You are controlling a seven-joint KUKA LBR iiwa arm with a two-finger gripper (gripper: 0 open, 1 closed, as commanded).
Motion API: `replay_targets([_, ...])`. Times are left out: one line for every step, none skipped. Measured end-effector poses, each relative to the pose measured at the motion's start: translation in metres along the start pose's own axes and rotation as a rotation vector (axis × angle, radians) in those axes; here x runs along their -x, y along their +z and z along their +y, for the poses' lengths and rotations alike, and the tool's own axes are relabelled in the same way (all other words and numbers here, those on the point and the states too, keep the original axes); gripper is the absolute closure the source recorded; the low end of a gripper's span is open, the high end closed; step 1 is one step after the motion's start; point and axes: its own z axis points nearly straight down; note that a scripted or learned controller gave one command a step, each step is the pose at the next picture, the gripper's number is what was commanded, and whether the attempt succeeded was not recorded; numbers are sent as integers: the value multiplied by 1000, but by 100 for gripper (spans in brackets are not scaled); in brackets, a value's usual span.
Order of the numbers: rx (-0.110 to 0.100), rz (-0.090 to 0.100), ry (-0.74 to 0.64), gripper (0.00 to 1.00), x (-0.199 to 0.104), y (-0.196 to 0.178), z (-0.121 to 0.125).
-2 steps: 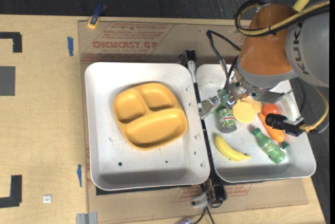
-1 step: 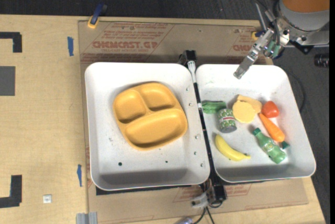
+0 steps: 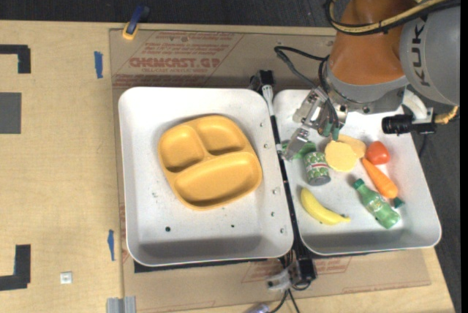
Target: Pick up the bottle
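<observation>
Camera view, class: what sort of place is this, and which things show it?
Probably a robot lab test bench: a KUKA arm reaches over two white bins, one holding toy food and a green bottle, the other a yellow tray.

Two white bins (side by side), one yellow tray, one bottle, one banana, one carrot, one can, one tomato.

A divided plate lies in the left bin; the bottle, banana and can lie in the right bin.

Grey arm, orange band, black cables, metal fingers.
</observation>
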Motion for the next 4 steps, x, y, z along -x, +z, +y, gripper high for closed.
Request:
replay_targets([3,-5,1,100,1,-11,1])
replay_targets([0,1,-410,100,-47,0,-35])
replay_targets([0,-6,-690,100,-32,-105,-124])
replay_targets([1,0,-1016,100,7,-11,-112])
